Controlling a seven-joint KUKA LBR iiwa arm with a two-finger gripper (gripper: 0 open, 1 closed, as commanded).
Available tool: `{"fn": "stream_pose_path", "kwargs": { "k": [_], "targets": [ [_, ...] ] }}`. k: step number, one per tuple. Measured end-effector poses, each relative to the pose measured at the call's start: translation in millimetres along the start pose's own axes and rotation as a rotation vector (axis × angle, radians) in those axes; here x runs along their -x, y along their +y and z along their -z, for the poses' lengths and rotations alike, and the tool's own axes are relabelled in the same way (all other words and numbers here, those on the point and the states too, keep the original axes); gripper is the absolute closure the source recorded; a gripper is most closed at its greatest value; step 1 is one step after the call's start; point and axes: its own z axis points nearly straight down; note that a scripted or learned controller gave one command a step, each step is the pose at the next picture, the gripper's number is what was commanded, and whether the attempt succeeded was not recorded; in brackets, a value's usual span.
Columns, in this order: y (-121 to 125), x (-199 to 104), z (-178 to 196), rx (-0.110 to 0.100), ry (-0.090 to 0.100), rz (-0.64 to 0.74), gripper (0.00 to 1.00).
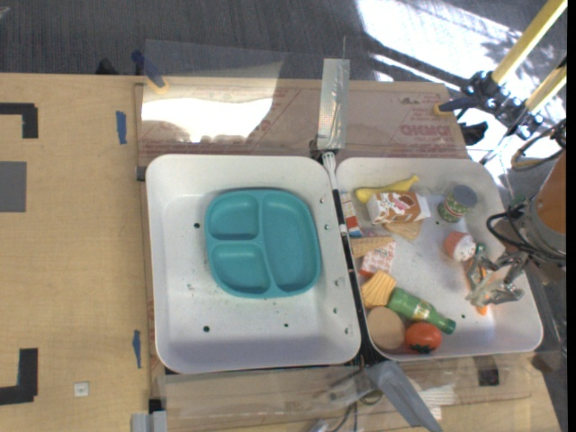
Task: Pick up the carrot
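Two-finger metal gripper (493,284) low at right bin's (526,336) right edge; small orange carrot (481,308) beneath. Jaw state: cannot tell. Risk: fingers skid off carrot, snag bin wall.

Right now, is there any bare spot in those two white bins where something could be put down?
Yes, in the left bin: a bare white strip rings the teal divided plate, widest along the near edge. The right bin is crowded; its left half is packed with toy food from the banana to the tomato. A bare patch lies mid-bin, between the green bottle and the hand.
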Motion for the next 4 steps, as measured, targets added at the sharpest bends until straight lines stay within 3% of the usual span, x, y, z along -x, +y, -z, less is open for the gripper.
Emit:
{"fn": "stream_pose_path", "kwargs": {
  "k": [1, 2, 3, 4],
  "targets": [
    [44.8, 35.8, 13.3, 0.004, 0.002, -0.180, 1.00],
    [83.3, 81.6, 66.5, -0.001, -0.004, 0.040, 1.00],
    [42.7, 61.8, -27.5, 0.010, 0.005, 0.322, 1.00],
    [-3.0, 19.3, 74.5, -0.002, -0.002, 0.619, 1.00]
  ]
}}
